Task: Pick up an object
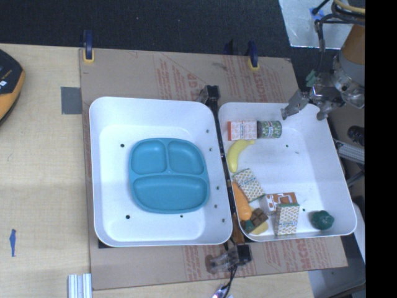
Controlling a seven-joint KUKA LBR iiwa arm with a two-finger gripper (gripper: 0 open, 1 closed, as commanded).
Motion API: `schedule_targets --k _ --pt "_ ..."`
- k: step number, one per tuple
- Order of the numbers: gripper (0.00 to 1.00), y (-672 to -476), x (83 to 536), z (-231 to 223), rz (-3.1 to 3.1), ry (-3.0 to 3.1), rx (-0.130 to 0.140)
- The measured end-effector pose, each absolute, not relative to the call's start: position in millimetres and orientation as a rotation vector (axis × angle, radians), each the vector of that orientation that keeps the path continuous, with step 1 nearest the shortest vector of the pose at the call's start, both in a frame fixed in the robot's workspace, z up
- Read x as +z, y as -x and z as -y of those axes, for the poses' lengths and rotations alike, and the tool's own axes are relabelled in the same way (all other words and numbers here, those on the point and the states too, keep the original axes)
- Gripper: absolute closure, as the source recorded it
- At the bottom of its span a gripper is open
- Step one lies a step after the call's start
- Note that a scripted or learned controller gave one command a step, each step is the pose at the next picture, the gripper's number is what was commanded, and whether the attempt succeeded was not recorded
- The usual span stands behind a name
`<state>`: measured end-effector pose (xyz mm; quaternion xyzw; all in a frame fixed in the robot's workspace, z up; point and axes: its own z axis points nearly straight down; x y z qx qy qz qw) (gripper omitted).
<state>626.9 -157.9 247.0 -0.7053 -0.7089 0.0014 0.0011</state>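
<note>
We find the gripper hovering over the right bin's far right corner, fingers spread apart, nothing between them. The nearest candidate, a small can, lies on its side near the far edge beside a carton. We judge it light, rigid and prone to roll; grasp across its middle.

Grey arm, orange band, blue and yellow cables.
</note>
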Motion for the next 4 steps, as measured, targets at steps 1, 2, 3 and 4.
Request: schedule_targets --k 1,2,3,4 --pt "0.0 -656.0 159 95 2.228 2.203 0.009" --pt "0.0 -528.5 151 120 2.212 2.213 0.016" --pt "0.0 -621.9 90 111 2.234 2.214 -0.001" --pt "0.0 -649.6 92 107 2.209 2.198 0.056"
